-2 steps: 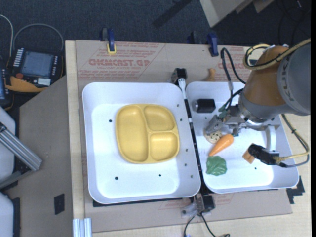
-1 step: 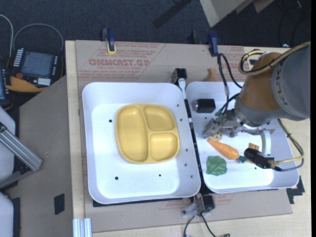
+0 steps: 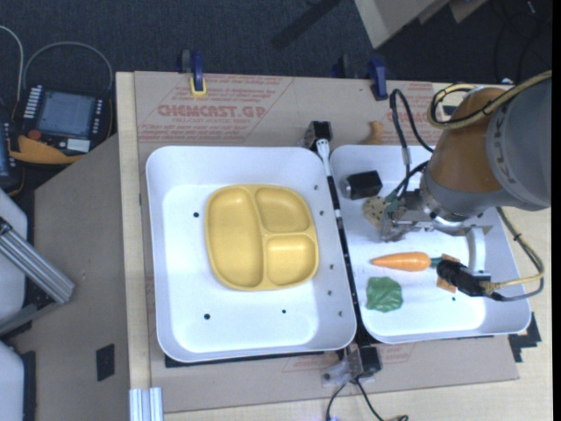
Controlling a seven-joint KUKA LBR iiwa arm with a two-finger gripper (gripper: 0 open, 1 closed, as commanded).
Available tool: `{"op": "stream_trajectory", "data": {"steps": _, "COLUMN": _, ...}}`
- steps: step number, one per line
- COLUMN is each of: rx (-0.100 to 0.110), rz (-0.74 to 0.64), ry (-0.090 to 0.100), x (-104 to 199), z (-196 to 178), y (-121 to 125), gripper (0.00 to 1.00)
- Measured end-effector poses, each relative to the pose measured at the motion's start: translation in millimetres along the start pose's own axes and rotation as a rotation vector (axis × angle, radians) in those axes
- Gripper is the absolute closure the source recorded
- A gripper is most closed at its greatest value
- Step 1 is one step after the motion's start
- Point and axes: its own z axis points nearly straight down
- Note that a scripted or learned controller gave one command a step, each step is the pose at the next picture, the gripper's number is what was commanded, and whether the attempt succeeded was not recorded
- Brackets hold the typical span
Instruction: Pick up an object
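Note:
The right bin (image 3: 500,318) holds an orange carrot (image 3: 401,260) with a green stem end, lying across the middle. A crumpled green piece (image 3: 384,294) lies just in front of the carrot. A small black block (image 3: 363,184) sits at the bin's far left. A small speckled beige item (image 3: 375,208) lies between the block and the carrot. My gripper (image 3: 394,219) is low in this bin, right beside the beige item and just above the carrot. The grey arm (image 3: 491,156) with its orange band hides the bin's far right part.
The left bin (image 3: 175,305) bears a yellow divided plate (image 3: 261,236) in its middle. A black clip (image 3: 319,135) sits at the bins' shared far edge. Cables (image 3: 491,283) trail over the right bin's right side. Cardboard surrounds both bins.

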Motion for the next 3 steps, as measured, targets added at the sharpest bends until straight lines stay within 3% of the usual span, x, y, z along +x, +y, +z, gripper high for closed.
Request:
{"op": "stream_trajectory", "data": {"steps": 2, "rx": -0.009, "rz": -0.003, "ry": -0.002, "x": -2, "z": -126, "y": 4, "gripper": 1.0}}
{"op": "stream_trajectory", "data": {"steps": 3, "rx": -0.006, "rz": -0.003, "ry": -0.002, "x": -3, "z": -159, "y": 6, "gripper": 1.0}}
